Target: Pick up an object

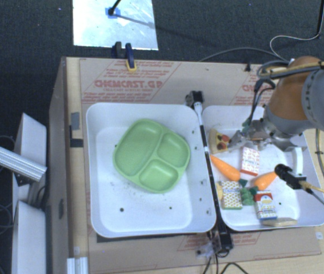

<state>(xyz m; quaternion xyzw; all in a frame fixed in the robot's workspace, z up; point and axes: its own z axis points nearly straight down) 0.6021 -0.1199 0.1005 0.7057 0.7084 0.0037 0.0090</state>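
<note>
The gripper (pixel 247 133) hangs low over the right bin (pixel 310 201), towards that bin's 12 o'clock end. From this slanted view I cannot tell whether it is spread or closed, and nothing can be seen gripped in it. Just at its 6 o'clock lies a red-and-white packet (pixel 250 161), and at its 9 o'clock a small pale spotted piece (pixel 222 140) sits near the bin's inner wall. These two are the nearest candidates.

Further towards 6 o'clock are an orange carrot (pixel 226 168), a second carrot (pixel 264 180), a yellowish patterned box (pixel 230 194), a small green item (pixel 247 197) and a red-topped box (pixel 265 205). The left bin (pixel 110 210), at 9 o'clock of all this, holds a green divided plate (pixel 152 154).

This looks like the approach or descent before a grasp, with no object lifted yet. The next move calls for settling squarely over one item, probably the packet, and closing without catching the carrot beside it.

The board under the bins (pixel 130 84) reads "CHEMCAST GP" in red. The print on the packet and boxes is too small to read
</note>
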